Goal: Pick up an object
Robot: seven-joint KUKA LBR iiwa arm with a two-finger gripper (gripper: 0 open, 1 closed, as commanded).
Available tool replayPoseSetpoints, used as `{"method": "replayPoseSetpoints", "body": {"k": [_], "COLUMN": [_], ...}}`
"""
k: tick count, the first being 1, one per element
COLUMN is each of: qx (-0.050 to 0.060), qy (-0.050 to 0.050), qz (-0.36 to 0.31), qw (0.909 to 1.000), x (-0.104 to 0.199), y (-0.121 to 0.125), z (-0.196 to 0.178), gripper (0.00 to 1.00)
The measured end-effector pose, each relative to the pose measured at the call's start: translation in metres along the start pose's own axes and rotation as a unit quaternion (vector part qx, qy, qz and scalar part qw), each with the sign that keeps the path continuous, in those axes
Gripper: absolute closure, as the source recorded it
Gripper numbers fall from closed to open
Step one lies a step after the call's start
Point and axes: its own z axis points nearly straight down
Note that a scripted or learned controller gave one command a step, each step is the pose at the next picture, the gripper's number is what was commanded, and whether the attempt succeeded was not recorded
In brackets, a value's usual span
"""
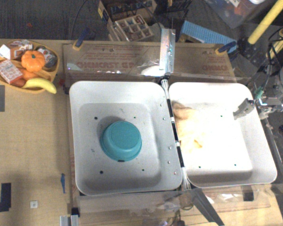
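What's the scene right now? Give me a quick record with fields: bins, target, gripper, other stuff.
left bin: holds one teal bowl, upside down, near its middle
right bin: faint yellowish smears near its left wall
gripper: at the right bin's right rim, far from the bowl; finger state unclear
held object: none seen
off-bench: bowl of toy food with a banana, upper left

Two white bins [80, 98] on bench [28, 140]
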Motion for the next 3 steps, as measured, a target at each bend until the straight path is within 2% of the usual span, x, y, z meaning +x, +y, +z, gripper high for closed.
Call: {"method": "replayPoseSetpoints", "body": {"k": [1, 2, 3], "qx": [0.001, 0.0, -0.006], "qy": [0.0, 0.0, 0.0], "qz": [0.002, -0.021, -0.038], "qw": [1.0, 0.9998, 0.9993], "x": [0.133, 0.1, 0.101], "y": [-0.018, -0.009, 0.013], "z": [0.001, 0.08, 0.126], "gripper": [0.0, 0.0, 0.0]}}
